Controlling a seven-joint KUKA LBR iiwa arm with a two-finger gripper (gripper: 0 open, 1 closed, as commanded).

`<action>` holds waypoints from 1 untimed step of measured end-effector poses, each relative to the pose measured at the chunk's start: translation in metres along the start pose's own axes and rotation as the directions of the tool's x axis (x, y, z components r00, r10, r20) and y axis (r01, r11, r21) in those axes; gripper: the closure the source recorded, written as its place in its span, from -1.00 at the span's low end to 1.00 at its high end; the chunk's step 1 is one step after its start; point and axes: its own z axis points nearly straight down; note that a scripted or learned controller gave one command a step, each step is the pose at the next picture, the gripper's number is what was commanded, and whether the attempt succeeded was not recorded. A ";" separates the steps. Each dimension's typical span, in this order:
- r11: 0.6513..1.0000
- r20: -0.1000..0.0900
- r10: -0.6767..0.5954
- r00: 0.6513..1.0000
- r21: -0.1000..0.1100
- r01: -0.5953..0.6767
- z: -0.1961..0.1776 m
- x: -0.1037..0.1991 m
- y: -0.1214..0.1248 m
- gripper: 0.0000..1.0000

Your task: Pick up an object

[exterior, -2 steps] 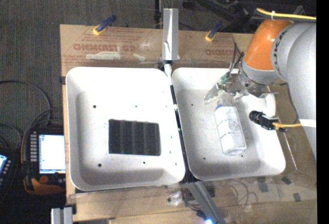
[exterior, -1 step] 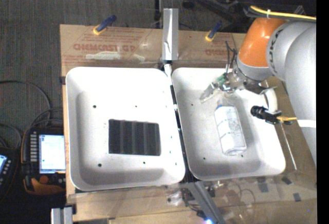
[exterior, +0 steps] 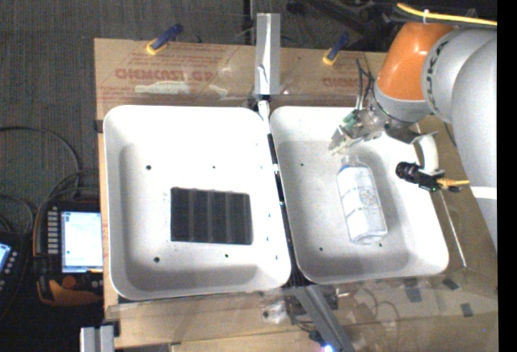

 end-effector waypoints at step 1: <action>0.999 -0.007 -0.030 1.000 0.013 0.030 -0.052 0.017 0.017 1.00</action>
